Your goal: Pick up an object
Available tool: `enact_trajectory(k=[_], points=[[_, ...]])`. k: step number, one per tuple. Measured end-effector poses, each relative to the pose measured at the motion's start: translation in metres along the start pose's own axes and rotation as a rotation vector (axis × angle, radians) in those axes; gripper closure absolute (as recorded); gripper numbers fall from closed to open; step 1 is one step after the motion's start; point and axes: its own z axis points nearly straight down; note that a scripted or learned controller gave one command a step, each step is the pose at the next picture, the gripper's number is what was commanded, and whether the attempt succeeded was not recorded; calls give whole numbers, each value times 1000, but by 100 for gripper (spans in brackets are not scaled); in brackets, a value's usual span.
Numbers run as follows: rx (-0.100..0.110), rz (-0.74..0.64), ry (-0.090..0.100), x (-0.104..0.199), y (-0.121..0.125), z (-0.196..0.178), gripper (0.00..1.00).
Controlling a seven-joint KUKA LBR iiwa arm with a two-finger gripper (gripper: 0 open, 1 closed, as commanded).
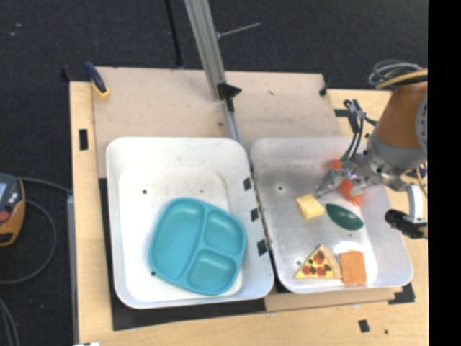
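Dark carpet surrounds the pale wooden surface (166, 103), which carries two shallow white bins side by side. Inside the left bin (122, 157) lies a teal divided plate (198, 245). In the right bin (288, 157) are a yellow block (310, 207), a dark green spoon-like piece (344, 216), a pizza slice (318, 264) and an orange slab (353, 267). The jaws (344, 180) hang low over the right bin's upper middle, just above the green piece, with something orange-red (348, 189) at their tips; whether they are wide, narrow or holding it, I cannot tell. A good grasp probably means centring on one item, well apart from its neighbours, and descending straight before closing.
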Motion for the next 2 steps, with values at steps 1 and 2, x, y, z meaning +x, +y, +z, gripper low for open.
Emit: enact_trajectory(k=[1,2], points=[[1,-4,17,7,3,34,0],[-9,-2,2,1,3,23,100]])
